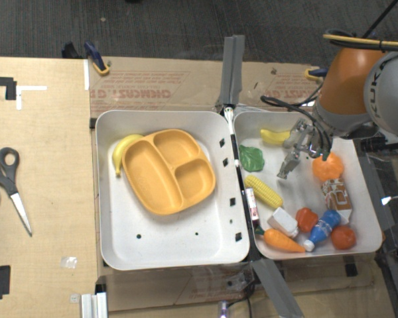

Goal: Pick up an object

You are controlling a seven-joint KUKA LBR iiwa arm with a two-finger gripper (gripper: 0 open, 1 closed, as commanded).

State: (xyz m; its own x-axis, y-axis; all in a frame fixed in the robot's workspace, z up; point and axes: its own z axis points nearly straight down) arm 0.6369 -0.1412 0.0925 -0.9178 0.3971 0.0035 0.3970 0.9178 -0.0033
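Gripper [290, 166] hangs over the upper middle of the right bin [365, 177], fingers pointing down-left; whether they are parted or closed cannot be told from this angle, and nothing shows between them. The arm [358, 88] reaches in from the right, orange band above the wrist.

Candidate objects all lie in that right bin. Just above-left of the gripper: a small yellow banana [275, 136]. To its left, by the bin's left wall: a green leafy piece [252, 158]. Below it: a corn cob [263, 191], lying on a slant. To the right of the gripper: an orange fruit [328, 167], with a brown-and-white packet [336, 196] beneath it. Along the bottom edge: a carrot [283, 242], a white block [284, 221], a red-orange ball [306, 218], a blue-and-white bottle [322, 228], a red tomato [343, 238].

Left bin [113, 230] holds an orange divided plate [169, 171], with a larger banana [124, 149] touching its upper-left rim.

On the bench to the far left: scissors [10, 184].
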